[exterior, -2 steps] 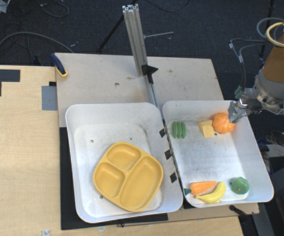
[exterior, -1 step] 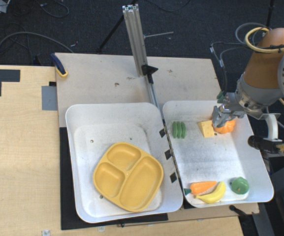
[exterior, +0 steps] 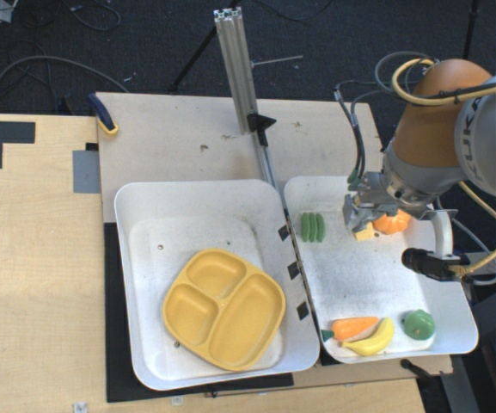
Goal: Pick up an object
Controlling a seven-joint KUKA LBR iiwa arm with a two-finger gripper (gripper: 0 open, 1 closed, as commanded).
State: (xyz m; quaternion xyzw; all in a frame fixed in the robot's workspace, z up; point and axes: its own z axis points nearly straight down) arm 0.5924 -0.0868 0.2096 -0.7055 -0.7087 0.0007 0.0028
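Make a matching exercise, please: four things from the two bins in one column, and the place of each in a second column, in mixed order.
Things:
1. yellow divided plate
2. green pea pod
3. banana
4. green round fruit

Places:
A. right bin, near right corner
B. left bin
C. right bin, far left part
D. right bin, near edge, beside the carrot

Pairs: 1-B, 2-C, 3-D, 4-A

A pale grey bench top [exterior: 187,136], scuffed and marked with a few dark specks, is seen from above at a slant. Two shallow white plastic bins are set side by side on it, the left bin [exterior: 136,231] just beside the right bin [exterior: 333,274], their rims apparently touching. A slim upright aluminium post [exterior: 235,67] is fixed near the bench's back edge. A small blue and yellow object [exterior: 103,115], possibly a tool handle, lies at the far left corner.
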